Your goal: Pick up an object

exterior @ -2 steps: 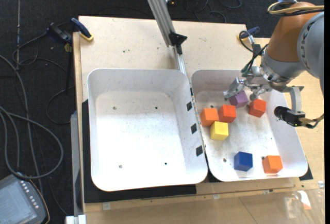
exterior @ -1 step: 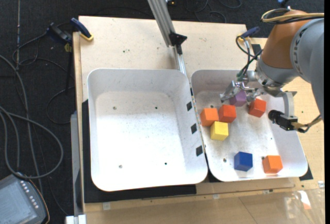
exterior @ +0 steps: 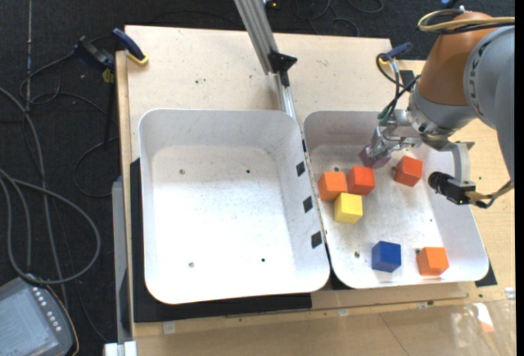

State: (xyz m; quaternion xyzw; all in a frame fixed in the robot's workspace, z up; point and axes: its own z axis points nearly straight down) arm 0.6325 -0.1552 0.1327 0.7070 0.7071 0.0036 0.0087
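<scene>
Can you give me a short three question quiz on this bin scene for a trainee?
1. True or false: every block lies in the right bin.
2. Which block is nearest the yellow block? A) blue block B) orange block at the bin's left C) orange block in the near right corner
3. Fill in: the end effector hovers just above the ____ block.

Key: 1 true; 2 B; 3 red-orange, the one in the cluster beside the yellow block, not the one farther right.
</scene>
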